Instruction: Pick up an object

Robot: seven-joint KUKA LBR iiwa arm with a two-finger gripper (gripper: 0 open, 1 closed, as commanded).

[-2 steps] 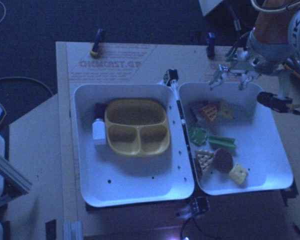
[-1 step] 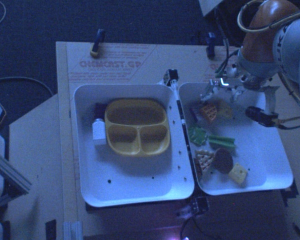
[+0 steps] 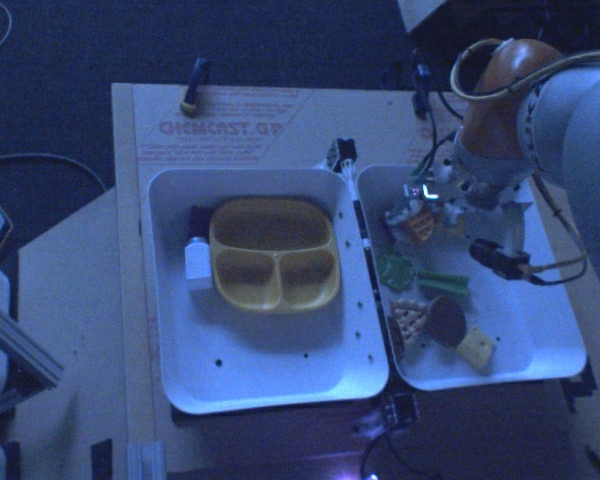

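Claw (image 3: 427, 200) sits low over the far left corner of the right bin (image 3: 540, 313), just beside an orange toy (image 3: 418, 228). Lighting is dim; whether the claw is spread or closed, and whether it has hold of anything, cannot be told. The orange toy lies immediately toward the near side of the claw. Further toward the near edge lie a green piece (image 3: 395, 268), a brown disc (image 3: 446, 320) and a yellow block (image 3: 476, 348). The left bin (image 3: 175, 268) carries a yellow divided tray (image 3: 275, 253). Judgement: the orange toy is the closest candidate.
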